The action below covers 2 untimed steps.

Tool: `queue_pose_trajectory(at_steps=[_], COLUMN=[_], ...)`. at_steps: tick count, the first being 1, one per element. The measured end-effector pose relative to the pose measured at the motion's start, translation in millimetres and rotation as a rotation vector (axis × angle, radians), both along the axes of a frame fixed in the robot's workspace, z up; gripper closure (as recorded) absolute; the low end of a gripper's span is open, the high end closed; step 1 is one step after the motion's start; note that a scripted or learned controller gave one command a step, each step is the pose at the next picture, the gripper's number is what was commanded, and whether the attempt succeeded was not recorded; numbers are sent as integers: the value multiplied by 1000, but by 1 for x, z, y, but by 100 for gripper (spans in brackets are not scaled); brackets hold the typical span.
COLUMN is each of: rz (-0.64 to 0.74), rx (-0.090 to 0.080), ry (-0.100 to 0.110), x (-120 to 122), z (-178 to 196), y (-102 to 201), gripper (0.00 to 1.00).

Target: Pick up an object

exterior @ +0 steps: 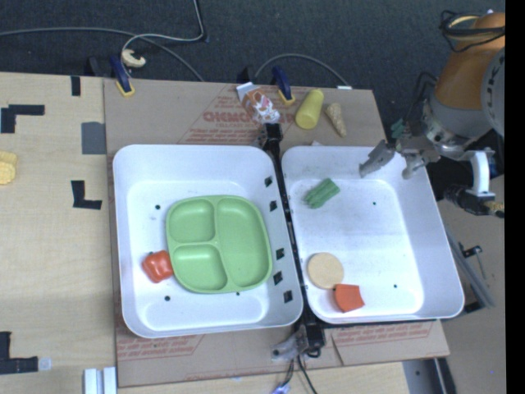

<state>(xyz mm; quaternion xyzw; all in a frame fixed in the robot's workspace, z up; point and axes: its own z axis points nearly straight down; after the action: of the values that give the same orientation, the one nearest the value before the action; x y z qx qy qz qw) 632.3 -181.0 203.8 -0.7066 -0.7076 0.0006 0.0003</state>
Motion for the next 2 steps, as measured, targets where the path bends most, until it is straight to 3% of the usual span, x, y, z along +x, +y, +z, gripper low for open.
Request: queue_pose_trajectory(at_steps=[1, 2], rz=[1, 0], rx=[1, -1], ry=[2, -1], x=[19, 4], z=[-97, -117], y=[67, 84], gripper=[0, 0])
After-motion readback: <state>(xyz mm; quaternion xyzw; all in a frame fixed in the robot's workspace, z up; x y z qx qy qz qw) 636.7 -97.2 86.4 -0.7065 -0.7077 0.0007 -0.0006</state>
